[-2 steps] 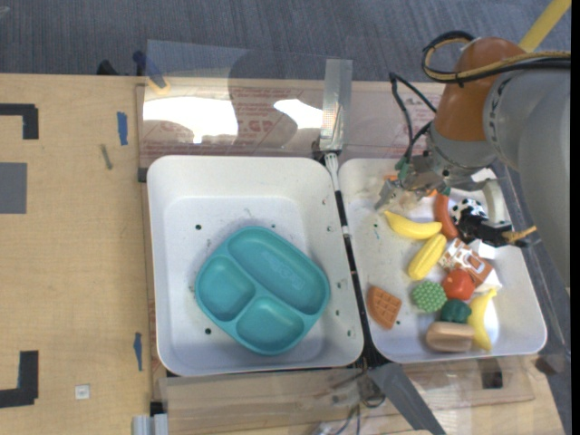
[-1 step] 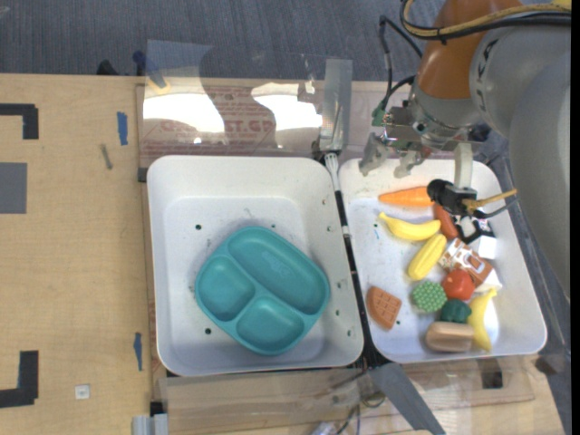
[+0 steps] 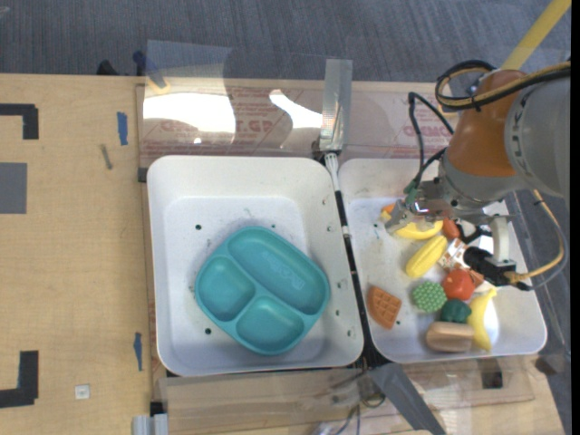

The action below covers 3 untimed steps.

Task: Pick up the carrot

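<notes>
Right, notes from the overhead view, tool first.

Gripper (image 3: 433, 208): low over the upper part of the right bin (image 3: 535, 333), under the grey wrist and orange band. You cannot tell its state from here; the wrist covers it.

Carrot (image 3: 450, 229): your best candidate is the small orange sliver just below and right of the tool, wedged against the yellow pieces. Treat that as a guess. A second orange speck sits at the tool's left edge.

Key relation: the sliver lies touching or just beside the tool, toward the near-right. Its long axis is not readable; too little shows.

Neighbours: yellow corn (image 3: 424, 256) and a banana-like piece (image 3: 419, 229) crowd the spot; tomato (image 3: 459, 284), broccoli (image 3: 428, 295), waffle (image 3: 384, 307) farther toward you.

Left bin (image 3: 172, 198): holds the teal divided plate (image 3: 262, 288), well apart.

Hidden: anything under the wrist, and most of the carrot.
</notes>
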Each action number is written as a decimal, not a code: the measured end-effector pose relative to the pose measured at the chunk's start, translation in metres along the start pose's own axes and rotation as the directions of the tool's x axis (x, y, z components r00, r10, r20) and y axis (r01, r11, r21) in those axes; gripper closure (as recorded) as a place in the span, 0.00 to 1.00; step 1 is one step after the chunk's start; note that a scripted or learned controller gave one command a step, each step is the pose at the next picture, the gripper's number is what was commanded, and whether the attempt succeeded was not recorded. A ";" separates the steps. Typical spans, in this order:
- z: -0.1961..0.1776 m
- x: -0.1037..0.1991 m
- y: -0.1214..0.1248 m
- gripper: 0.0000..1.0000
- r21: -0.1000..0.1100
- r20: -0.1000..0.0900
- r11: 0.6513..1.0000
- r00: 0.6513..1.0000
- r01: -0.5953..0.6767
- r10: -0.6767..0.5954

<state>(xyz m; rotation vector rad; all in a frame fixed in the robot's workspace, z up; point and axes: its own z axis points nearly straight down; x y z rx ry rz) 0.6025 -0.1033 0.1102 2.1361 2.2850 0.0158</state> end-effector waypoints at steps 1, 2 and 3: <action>0.008 -0.034 0.064 1.00 0.014 -0.005 0.880 0.880 -0.474 0.475; -0.117 0.009 0.070 1.00 0.004 -0.001 1.000 1.000 -0.028 0.028; -0.112 0.008 0.068 0.00 0.014 -0.001 0.999 1.000 -0.029 0.029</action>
